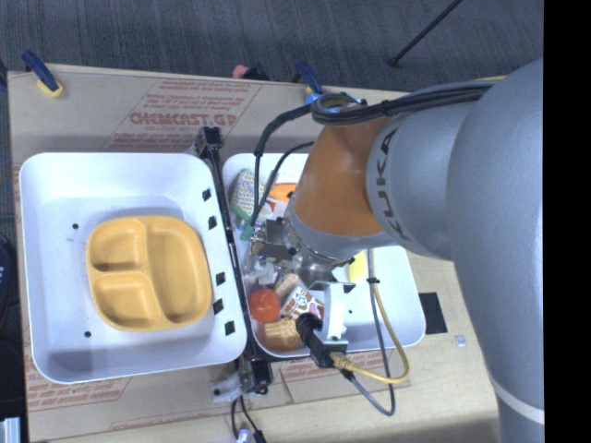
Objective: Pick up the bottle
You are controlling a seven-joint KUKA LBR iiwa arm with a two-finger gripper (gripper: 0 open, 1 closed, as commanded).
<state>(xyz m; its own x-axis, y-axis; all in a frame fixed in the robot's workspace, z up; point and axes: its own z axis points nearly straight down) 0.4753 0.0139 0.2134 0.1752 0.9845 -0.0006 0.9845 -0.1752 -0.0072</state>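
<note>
right bin (406,289): holding a clutter of small items; the arm (434,173) is reaching down into its left half and covering much of it. hand (294,280): sitting low among the clutter, its opening hidden by the wrist, so cannot tell its state or whether it is gripping anything. bottle: cannot pick it out for certain; a pale patterned cylinder (244,190) is lying at the bin's far left corner, up-frame from the hand. red ball (264,305): just beside the hand. left bin (55,247): carrying a yellow tray (148,270).
</note>
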